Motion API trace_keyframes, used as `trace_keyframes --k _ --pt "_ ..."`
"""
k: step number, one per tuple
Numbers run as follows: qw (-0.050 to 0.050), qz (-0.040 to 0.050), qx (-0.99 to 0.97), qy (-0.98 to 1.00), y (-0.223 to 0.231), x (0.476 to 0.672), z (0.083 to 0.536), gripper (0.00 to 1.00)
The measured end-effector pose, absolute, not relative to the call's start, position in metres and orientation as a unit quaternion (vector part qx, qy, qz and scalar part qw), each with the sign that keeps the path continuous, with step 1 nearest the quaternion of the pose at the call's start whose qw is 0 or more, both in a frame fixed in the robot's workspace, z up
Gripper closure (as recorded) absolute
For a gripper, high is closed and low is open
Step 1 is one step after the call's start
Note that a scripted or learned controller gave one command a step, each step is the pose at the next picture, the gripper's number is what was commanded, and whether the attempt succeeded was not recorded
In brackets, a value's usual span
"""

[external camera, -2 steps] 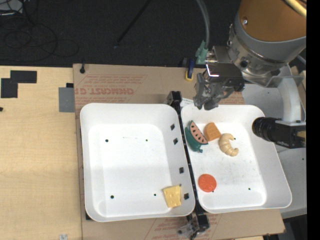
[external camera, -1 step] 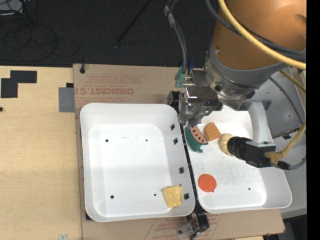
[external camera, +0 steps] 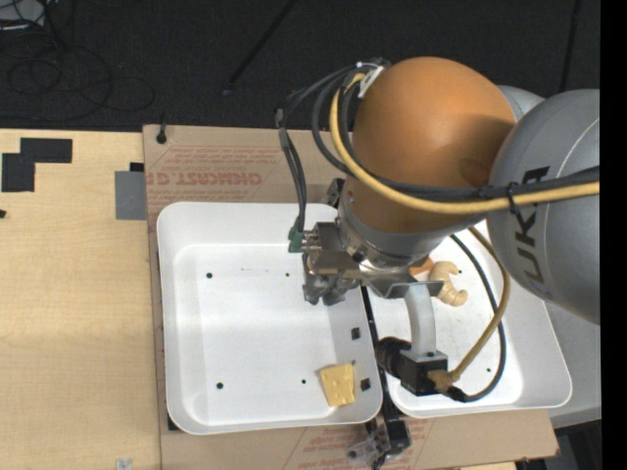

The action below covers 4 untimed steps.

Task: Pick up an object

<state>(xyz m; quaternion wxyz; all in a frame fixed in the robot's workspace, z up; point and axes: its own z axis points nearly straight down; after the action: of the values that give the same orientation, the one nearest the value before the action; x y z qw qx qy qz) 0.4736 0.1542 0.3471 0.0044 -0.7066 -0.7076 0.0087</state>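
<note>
Plywood bench top (external camera: 69, 292) on the far left, with a few black patches and a grey square (external camera: 128, 193) stuck near its back edge. Next over is a brown cardboard sheet (external camera: 220, 169) under the bins, with red printing on it that's upside down from here, so I can't honestly read it.

Left bin (external camera: 186, 360) is mostly bare white floor with a few small dark dots. Near its front right corner sits a yellow sponge-looking wedge (external camera: 339, 384), lying flat, just beside the wall between the two bins. It's well apart from the gripper.

The gripper (external camera: 323, 287) hangs over the left bin's right side, near the dividing wall, with a small green bit on its upper left. Honestly can't tell what the fingers are doing, the wrist hides too much.

The arm (external camera: 431, 155) comes in from the right, big orange dome pointing at the camera, and it blocks most of the right bin (external camera: 549, 385). Black and yellow cables loop around it. A pale curled object (external camera: 449, 282) peeks out from under the wrist in the right bin, partly covered. Grey link on the far right shows letters "UK", rest cut off.
</note>
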Motion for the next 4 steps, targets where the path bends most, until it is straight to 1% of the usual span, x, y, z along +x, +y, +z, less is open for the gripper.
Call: trace_keyframes --k 1,2,3,4 --pt "0.001 0.0042 -0.711 -0.704 0.064 0.475 0.323 1.00" --pt "-0.002 -0.0037 -0.705 -0.709 0.115 0.476 0.421 1.00" --pt "-0.002 -0.0036 -0.706 -0.709 0.142 0.476 0.516 1.00" --pt "0.005 0.0092 -0.708 -0.706 0.105 0.472 0.191 1.00"
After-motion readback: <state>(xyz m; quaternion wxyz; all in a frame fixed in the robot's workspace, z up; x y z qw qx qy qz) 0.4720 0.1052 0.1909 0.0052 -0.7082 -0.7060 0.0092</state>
